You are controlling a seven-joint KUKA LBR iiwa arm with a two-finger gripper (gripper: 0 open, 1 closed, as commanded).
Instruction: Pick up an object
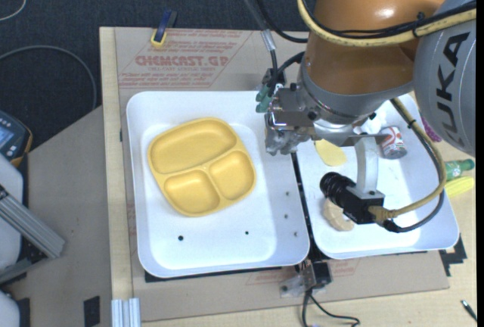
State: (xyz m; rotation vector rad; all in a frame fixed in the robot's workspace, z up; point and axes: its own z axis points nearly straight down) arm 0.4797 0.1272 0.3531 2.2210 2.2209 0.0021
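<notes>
One gripper hangs low over the inner edge of the left bin, just beside the seam where it meets the right bin. Its tip is a cluster of metal and shadow seen from above, and whether it is spread apart or closed together cannot be told. Nothing shows gripped in it.

Nearest to the gripper, just past the seam on the side toward the arm, a pale yellow piece lies flat on the floor of the right bin, partly under the wrist. Below that, toward the front of the bench and a little farther from the gripper, a tan lump sits on the same bin floor.

On the gripper's other side, near but not touching it, a yellow divided plate with three compartments lies flat in the middle of the left bin, turned at a slight angle to the bin walls.

Farther out beyond the pale piece, a small red and white can lies on its side in the right bin. Well apart from the gripper, at that bin's far wall, lies a green and yellow thing, too cut off to identify.

Both bins rest on a brown board with red printing, and a blue and yellow clip sits on its back edge, far from the gripper.
</notes>
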